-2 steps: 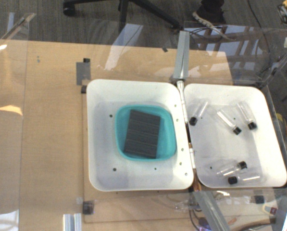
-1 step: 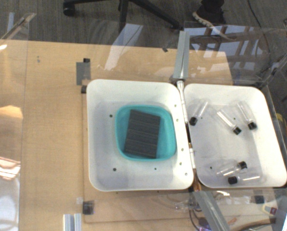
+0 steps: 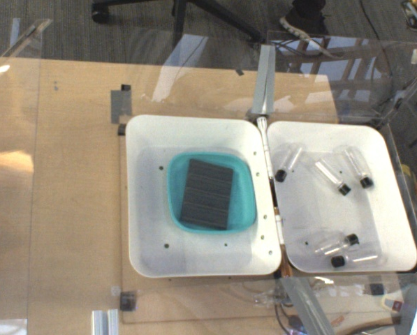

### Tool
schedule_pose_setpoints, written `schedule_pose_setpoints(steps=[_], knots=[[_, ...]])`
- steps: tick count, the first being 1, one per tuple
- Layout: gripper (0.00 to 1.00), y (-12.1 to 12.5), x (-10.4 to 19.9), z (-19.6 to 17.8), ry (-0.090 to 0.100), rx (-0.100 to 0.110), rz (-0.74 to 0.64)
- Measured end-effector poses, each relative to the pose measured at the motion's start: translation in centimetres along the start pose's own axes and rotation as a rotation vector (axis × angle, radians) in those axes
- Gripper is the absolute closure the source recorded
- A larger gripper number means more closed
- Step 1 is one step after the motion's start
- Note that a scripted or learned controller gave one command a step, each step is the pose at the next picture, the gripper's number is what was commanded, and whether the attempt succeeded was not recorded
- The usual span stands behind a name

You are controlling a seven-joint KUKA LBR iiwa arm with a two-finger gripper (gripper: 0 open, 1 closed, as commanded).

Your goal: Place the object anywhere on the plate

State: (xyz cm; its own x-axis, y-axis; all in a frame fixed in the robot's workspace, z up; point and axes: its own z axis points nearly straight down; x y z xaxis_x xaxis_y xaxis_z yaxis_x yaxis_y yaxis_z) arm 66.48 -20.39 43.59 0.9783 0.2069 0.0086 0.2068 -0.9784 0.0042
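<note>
Looking down from camera view: dark ribbed block [image 3: 207, 193] was seen lying flat on teal plate [image 3: 244, 211] in left bin [image 3: 145, 250]. Clear vials with black caps [image 3: 332, 174] were scattered in right bin [image 3: 393, 187]. Placement judged done; nothing apparently left. End effector state could not be told.

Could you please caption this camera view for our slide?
Dark ridged block lying on teal plate in left bin; clear vials scattered in right bin.
</note>
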Motion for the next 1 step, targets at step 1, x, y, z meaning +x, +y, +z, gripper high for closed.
schedule_pose_setpoints(steps=[1], knots=[[0.00,-0.06,-0.49,0.00,-0.002,0.002,0.002]])
